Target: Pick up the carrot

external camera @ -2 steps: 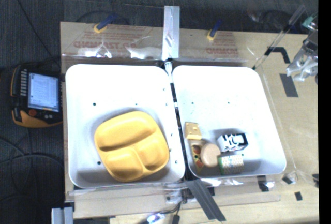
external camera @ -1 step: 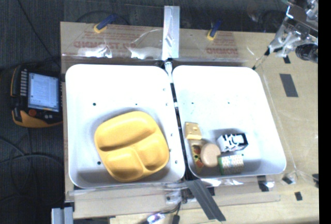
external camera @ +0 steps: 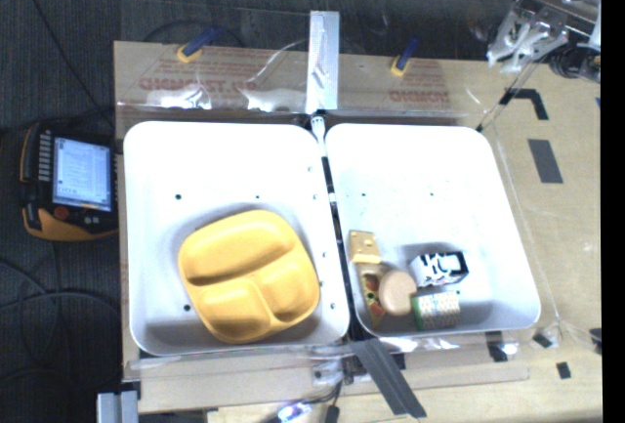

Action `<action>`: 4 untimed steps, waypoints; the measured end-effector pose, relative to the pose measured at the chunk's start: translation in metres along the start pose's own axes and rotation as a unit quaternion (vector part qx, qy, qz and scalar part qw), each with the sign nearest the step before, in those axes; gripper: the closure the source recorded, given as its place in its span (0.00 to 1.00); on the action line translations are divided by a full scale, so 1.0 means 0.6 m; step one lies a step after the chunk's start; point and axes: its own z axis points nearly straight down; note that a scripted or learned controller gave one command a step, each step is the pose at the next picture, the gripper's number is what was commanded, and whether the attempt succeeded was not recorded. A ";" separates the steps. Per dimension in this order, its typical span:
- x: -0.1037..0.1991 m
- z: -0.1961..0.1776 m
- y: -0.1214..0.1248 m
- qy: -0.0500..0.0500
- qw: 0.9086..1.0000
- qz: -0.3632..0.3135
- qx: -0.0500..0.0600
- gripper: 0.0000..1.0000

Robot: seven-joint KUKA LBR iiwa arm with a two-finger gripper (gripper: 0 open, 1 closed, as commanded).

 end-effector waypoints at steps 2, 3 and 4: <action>-0.009 0.012 0.004 0.000 1.000 -0.026 0.000 1.00; 0.005 -0.022 -0.002 0.000 0.997 -0.071 0.000 1.00; 0.062 -0.015 -0.028 0.001 0.987 -0.158 0.000 1.00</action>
